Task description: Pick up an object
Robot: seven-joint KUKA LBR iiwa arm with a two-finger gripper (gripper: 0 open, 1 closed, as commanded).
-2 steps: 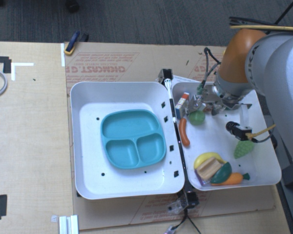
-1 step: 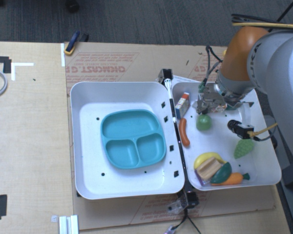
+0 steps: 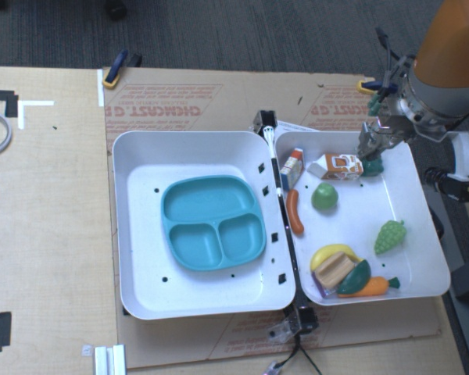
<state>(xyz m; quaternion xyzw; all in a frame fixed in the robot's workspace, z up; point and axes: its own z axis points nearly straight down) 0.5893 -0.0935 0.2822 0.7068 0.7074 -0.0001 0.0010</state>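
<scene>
Carrot (image 3: 373, 287) lies at the near edge of the right bin (image 3: 422, 209), closest to us, tucked against a dark green piece and a sandwich (image 3: 333, 270) with a banana (image 3: 334, 254) curled over it. Further up we see grapes (image 3: 390, 236), a green apple (image 3: 324, 197), a sausage (image 3: 296, 212) along the inner wall, and a small carton (image 3: 293, 168) standing beside it. At the far end a white packet (image 3: 342, 166) with an orange-brown label lies just beside the gripper (image 3: 372, 148).

We judge the task barely begun. Our gripper is low over the far right corner of the right bin, close to the packet and to a small teal thing at its tip, but we see nothing between its fingers, and we cannot tell how wide they stand; the wrist and cables blur into them. Nothing looks lifted: every toy rests on the bin floor. Closing on one thing and raising it clear is all left to do. The packet is the likeliest target, being nearest.

Our left bin (image 3: 133, 209) bears a blue divided tray (image 3: 213, 222).

As for writing, red print runs upside down on the cardboard (image 3: 164, 104) over the desk (image 3: 39, 233); we cannot read it surely. Marks on the packet and carton are too small for us to read.
</scene>
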